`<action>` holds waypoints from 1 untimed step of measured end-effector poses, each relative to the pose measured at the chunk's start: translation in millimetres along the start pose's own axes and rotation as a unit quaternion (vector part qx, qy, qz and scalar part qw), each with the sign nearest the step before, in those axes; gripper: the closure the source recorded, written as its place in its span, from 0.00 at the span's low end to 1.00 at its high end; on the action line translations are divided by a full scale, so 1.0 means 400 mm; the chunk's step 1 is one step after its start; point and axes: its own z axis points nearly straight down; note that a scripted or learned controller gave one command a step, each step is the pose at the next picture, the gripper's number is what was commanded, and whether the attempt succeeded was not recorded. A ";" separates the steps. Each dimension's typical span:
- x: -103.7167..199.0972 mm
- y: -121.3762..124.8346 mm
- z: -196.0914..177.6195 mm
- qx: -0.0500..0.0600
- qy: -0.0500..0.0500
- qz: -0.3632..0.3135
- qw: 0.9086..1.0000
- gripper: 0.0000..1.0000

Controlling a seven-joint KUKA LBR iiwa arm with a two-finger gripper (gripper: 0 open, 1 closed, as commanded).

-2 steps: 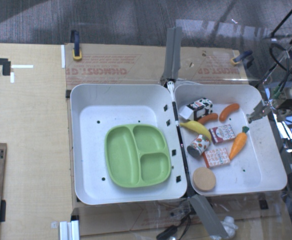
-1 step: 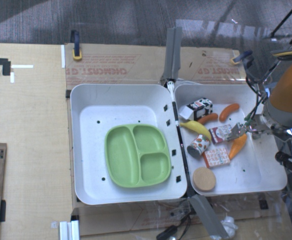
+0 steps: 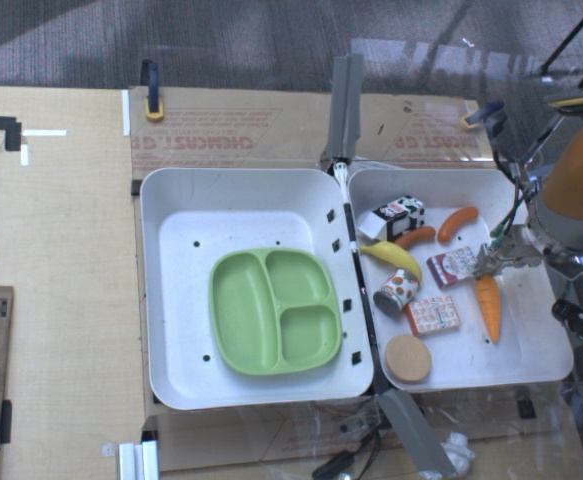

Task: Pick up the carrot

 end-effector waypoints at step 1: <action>0.156 0.087 -0.234 0.005 -0.001 0.054 0.999 1.00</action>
